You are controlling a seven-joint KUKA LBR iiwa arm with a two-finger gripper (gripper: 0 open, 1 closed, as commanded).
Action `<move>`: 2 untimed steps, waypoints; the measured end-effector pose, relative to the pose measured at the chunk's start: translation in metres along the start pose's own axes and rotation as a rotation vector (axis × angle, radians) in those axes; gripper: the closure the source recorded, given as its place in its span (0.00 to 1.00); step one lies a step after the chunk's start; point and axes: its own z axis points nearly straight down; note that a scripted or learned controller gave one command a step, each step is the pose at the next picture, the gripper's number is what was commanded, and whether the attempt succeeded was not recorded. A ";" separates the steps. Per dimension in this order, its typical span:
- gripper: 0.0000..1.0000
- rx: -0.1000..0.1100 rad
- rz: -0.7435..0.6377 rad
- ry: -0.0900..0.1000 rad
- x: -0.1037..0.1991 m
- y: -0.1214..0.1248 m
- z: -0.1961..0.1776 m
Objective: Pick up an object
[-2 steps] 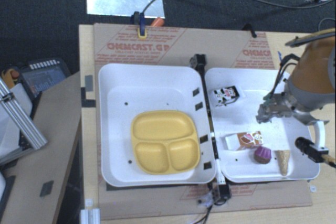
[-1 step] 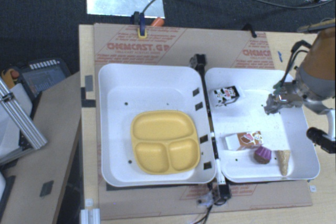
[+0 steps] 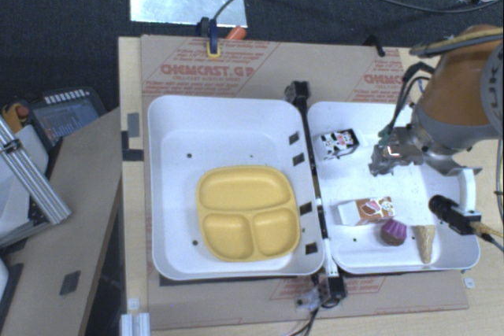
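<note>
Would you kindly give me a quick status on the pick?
Claw over right white bin, nothing seen held. Black-and-white carton nearest, left of it. Nothing in the way.

Robotics lab: KUKA arm, cabled bench, aluminium framing, teach pendant.

High slanted view over both bins

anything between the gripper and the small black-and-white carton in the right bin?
No. In the camera view, only bare white floor of the right bin separates the gripper from the small black-and-white carton.
</note>
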 end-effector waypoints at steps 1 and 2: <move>1.00 -0.001 -0.001 0.000 0.052 0.011 0.004; 1.00 -0.001 -0.001 -0.001 0.103 0.017 -0.010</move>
